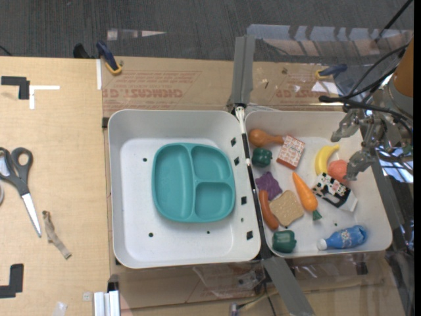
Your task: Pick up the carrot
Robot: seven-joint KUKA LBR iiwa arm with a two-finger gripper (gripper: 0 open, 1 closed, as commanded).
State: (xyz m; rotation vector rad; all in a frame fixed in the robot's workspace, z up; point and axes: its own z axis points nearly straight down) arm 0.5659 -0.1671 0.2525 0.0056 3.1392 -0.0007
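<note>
Dark grey flooring runs behind a pale wooden bench, on which scissors lie at the far left and two shallow white bins sit side by side. In the camera view, the left bin holds a teal divided plate and nothing bearing on the task. The right bin carries the clutter: a drumstick-shaped piece, a dark green pepper, a small printed box, a banana, a purple item, a cracker, a second green piece and a blue bottle. The carrot lies near the middle of this bin, its long axis slanting from upper left to lower right, just beside the cracker's upper right corner and just left of a black-and-white patterned block. The gripper hangs over the bin's right side, above a reddish round item; its metal fingers appear spread apart with nothing visibly between them. From the gripper, the carrot lies to the left and toward the near edge, with the banana and the patterned block between. Judgement: the approach calls for travel leftward and down, with the fingers set across the carrot's slanted axis; the block and cracker crowd its flanks and could foul a finger.
</note>
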